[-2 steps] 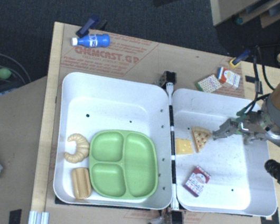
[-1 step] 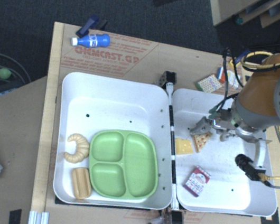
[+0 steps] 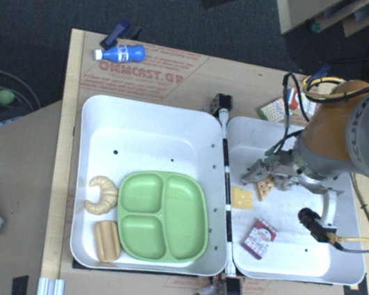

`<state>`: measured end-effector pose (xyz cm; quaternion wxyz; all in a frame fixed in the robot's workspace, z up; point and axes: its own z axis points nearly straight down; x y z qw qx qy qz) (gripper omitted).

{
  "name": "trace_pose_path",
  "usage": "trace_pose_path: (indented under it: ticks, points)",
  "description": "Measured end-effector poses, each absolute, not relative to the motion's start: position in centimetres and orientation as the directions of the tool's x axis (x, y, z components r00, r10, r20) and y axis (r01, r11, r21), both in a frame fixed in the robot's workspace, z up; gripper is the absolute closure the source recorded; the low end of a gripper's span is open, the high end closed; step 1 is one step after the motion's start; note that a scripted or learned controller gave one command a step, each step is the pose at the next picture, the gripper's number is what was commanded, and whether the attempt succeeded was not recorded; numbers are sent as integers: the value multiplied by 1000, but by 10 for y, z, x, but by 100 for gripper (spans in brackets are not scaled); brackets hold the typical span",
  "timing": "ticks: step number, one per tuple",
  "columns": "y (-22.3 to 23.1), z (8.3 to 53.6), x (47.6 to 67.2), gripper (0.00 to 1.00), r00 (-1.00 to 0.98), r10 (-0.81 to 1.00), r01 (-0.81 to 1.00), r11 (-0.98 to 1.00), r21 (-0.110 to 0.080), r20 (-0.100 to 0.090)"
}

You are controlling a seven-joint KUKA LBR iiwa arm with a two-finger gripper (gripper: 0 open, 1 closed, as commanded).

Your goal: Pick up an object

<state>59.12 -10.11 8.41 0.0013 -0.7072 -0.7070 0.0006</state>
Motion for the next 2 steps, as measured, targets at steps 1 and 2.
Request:
trace_pose_path:
  ticks: [1,2]
  points:
    - [-101,94,592,100,1,1000,1000,-1,-1,1]
    - [-29,185,573,100,-2,1000,1000,2,2,1]
